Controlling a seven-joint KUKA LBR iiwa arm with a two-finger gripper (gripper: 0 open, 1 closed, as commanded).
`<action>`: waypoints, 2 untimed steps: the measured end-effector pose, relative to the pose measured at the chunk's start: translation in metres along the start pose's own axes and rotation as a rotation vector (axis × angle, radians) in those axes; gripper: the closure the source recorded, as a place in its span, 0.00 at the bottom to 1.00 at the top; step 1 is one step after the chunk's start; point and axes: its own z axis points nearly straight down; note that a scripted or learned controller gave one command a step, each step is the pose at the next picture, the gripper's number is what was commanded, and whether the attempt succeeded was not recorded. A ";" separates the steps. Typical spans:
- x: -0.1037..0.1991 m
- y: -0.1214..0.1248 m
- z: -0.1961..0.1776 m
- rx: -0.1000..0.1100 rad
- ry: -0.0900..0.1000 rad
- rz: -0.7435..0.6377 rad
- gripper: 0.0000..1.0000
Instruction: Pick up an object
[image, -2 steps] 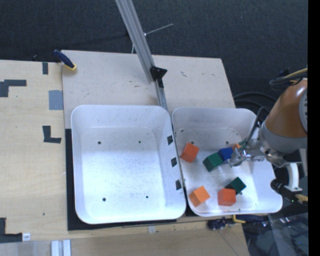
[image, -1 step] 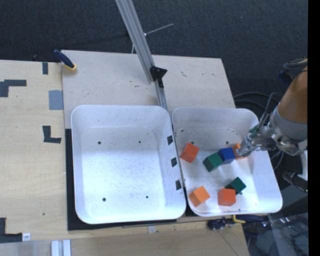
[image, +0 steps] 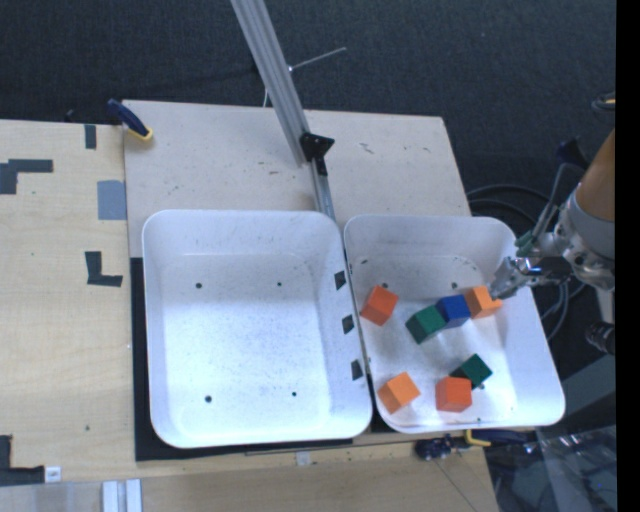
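The right bin (image: 430, 235) holds several small blocks. An orange block (image: 379, 304) lies at its left. A green block (image: 426, 322), a blue block (image: 454, 308) and a small orange block (image: 484, 300) sit in a row near the middle right. Nearer the front are a dark green block (image: 474, 370), an orange block (image: 400, 390) and a red-orange block (image: 454, 393). My gripper (image: 508, 278) hangs at the bin's right side, its tip just above and right of the small orange block. Whether it touches that block is unclear.
The left bin (image: 240, 330) stands beside the right one, sharing a raised rim. A slanted metal rail (image: 285, 90) runs from the top down to the bins' junction. Cables (image: 520, 200) lie off the bench at right. A blue-yellow clamp (image: 130, 120) rests at the far left.
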 end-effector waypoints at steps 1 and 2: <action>0.053 -0.003 0.008 0.006 0.002 -0.003 1.00; 0.104 -0.004 0.006 0.006 0.003 -0.004 1.00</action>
